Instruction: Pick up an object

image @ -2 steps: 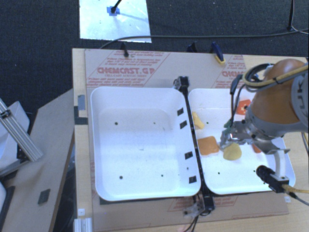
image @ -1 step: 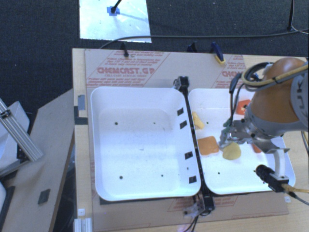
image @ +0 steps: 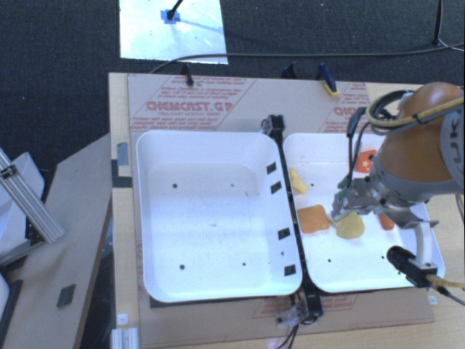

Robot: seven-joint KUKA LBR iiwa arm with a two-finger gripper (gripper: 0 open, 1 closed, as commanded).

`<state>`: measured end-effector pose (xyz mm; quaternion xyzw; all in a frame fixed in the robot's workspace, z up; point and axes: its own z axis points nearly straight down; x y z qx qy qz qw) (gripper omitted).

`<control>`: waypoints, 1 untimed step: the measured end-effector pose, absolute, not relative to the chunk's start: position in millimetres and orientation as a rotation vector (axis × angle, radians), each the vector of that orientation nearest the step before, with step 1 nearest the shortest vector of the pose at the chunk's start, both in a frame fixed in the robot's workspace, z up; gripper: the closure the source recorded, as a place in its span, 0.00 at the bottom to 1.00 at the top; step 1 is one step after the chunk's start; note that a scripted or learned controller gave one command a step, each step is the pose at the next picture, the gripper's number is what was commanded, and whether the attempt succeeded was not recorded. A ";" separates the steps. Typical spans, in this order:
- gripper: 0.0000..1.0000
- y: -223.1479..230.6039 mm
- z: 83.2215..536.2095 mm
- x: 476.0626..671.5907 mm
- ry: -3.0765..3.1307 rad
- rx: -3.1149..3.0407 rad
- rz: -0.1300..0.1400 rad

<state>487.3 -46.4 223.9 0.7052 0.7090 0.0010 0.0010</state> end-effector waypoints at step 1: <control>1.00 -87.9 215.1 486.3 2.219 2.222 0.000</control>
